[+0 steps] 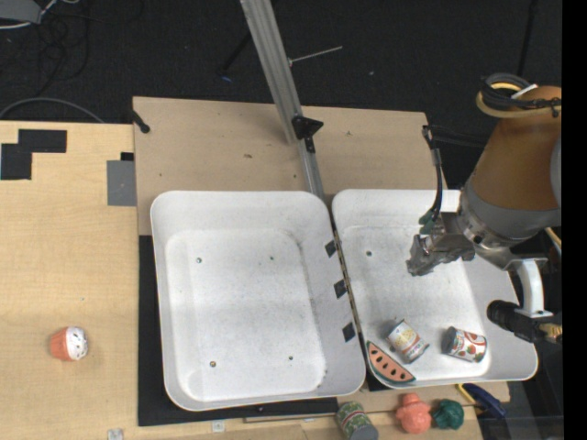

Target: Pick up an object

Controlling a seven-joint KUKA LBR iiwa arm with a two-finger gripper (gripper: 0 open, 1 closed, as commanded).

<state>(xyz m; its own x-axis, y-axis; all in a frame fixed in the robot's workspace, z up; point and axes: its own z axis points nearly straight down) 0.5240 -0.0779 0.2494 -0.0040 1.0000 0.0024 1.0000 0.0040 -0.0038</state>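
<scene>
Your tabletop (73,246) carries two white bins; over the right bin (385,223) hang the jaws (424,262), above two cans (406,340) — whether parted, you cannot tell.

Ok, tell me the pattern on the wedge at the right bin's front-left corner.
Watermelon slice: red flesh with dark seeds, green rind edge; seen in the camera view.

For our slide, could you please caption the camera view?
Claw above right bin holding two cans and a watermelon slice.
</scene>
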